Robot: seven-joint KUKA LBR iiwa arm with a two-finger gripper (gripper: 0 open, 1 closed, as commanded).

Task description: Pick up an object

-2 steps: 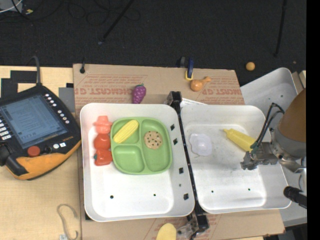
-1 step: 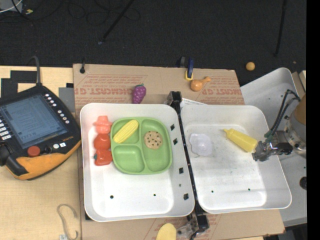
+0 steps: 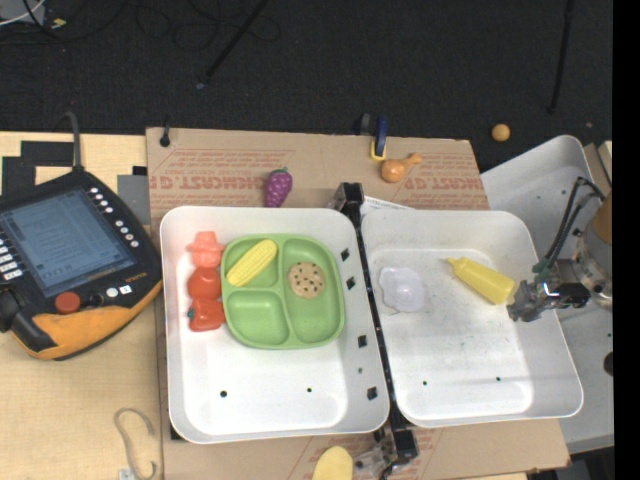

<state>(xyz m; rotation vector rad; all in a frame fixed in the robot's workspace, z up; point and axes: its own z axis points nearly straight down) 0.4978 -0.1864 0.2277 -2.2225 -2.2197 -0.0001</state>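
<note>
I see the gripper (image 3: 524,306) at the right edge of the right bin (image 3: 470,393), low over the rim; it is small and dark against the bin wall, and I cannot tell how it is set. Most of the arm is cut off at the frame's right side. Just beside the gripper, toward the bin's centre, lies a yellow mustard bottle (image 3: 483,280), tilted with its nozzle pointing to the bin's back left. I cannot make out contact between the two. Near the right bin's left wall sits a pale translucent object (image 3: 402,289), hard to identify against the white floor.

The left bin (image 3: 260,398) holds a green divided plate (image 3: 282,293) toward its back. A toy corn cob (image 3: 250,261) lies in the plate's back left compartment and a cookie (image 3: 306,280) in its back right one. A red and pink toy (image 3: 204,283) lies touching the plate's left side.

Behind the bins, on the cardboard sheet (image 3: 220,168), are a purple grape bunch (image 3: 277,186) and an orange pear-like toy (image 3: 398,167). A yellow object (image 3: 333,463) is cut off at the front edge. A teach pendant (image 3: 70,253) rests to the left of the bins.
</note>
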